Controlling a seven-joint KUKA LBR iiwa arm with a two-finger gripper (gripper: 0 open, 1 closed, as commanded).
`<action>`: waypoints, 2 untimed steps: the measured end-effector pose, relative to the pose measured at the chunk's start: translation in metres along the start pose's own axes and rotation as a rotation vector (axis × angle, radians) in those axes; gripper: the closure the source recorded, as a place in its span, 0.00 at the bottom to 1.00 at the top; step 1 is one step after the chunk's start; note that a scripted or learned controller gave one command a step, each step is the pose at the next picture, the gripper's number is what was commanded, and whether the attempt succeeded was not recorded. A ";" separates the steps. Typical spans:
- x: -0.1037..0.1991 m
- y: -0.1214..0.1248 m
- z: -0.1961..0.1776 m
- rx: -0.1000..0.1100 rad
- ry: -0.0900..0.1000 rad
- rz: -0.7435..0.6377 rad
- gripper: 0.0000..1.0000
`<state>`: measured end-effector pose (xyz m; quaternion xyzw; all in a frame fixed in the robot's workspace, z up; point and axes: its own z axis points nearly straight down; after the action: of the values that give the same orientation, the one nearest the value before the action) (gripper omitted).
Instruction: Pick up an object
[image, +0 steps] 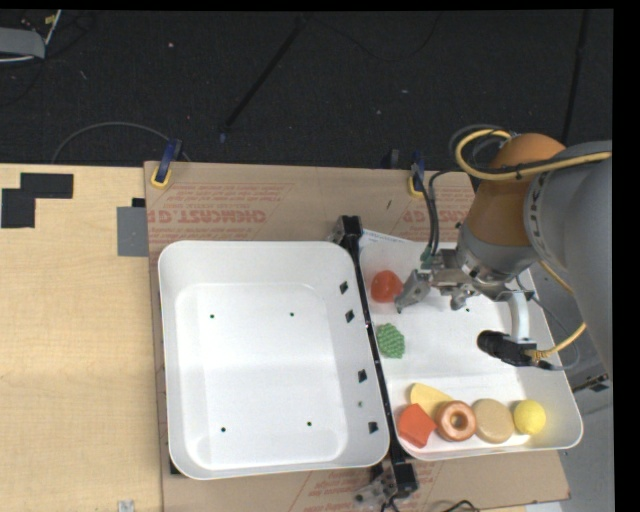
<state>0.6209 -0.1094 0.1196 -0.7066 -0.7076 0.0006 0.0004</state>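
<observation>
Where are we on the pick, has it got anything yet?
Nothing looks picked yet. The gripper sits low in the right bin, beside the red ball, and I see nothing between its fingers. The green knobbly piece lies loose, as do the orange block, ringed donut, tan disc and yellow ball along the near wall. Grasping and lifting remain.

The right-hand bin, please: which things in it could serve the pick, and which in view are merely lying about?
For the pick:
pincer
red ball
green lump
yellow wedge
red block
ring doughnut
tan disc
yellow ball

Lying about:
left bin
yellow clamps
cardboard sheet
</observation>
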 end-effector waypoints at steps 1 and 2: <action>0.025 0.012 0.034 0.001 0.001 0.000 0.00; 0.012 -0.075 0.032 0.001 0.000 0.004 0.00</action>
<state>0.5460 -0.0977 0.0873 -0.7080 -0.7062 0.0011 0.0010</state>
